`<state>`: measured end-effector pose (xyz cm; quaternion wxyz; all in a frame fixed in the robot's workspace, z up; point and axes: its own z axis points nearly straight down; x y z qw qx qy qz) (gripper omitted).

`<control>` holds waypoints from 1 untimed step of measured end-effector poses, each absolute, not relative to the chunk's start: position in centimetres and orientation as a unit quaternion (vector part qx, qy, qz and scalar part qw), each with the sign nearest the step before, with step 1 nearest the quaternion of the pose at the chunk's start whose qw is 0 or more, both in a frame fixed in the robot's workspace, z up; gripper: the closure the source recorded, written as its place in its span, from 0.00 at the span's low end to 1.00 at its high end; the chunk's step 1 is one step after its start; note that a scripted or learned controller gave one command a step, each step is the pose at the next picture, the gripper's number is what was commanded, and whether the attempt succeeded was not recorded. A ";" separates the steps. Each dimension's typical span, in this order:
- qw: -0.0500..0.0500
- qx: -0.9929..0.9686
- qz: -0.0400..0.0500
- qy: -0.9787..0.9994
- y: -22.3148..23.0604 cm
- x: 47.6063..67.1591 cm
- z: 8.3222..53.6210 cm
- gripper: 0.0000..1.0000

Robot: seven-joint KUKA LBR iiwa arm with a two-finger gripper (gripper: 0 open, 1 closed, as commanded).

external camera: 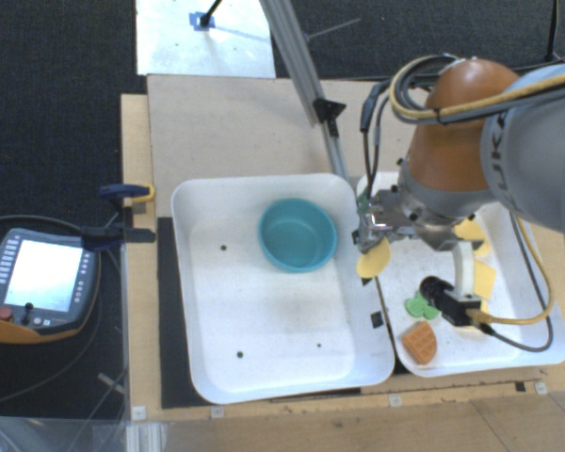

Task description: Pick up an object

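Note:
My gripper (369, 237) hangs over the wall between the two bins, at the left edge of the right bin (537, 351). A small yellow piece (373, 260) sits between its fingertips and dangles just below them, so the gripper is shut on it. In the right bin lie a green item (416, 306), an orange-brown block (419, 344) and two more yellow pieces (486, 279), one of them partly hidden under the arm (471, 230). A teal bowl (298, 234) stands upright at the back of the left bin (217, 347).
A slanted metal pole (301, 59) reaches down to the back rim between the bins. A clamp (124, 194) and a teach pendant (38, 281) lie left of the bench. The arm's bulk covers the back of the right bin.

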<state>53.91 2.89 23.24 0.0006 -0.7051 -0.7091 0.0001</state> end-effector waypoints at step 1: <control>0.001 -0.705 0.000 -0.709 8.4 54.2 24.0 1.00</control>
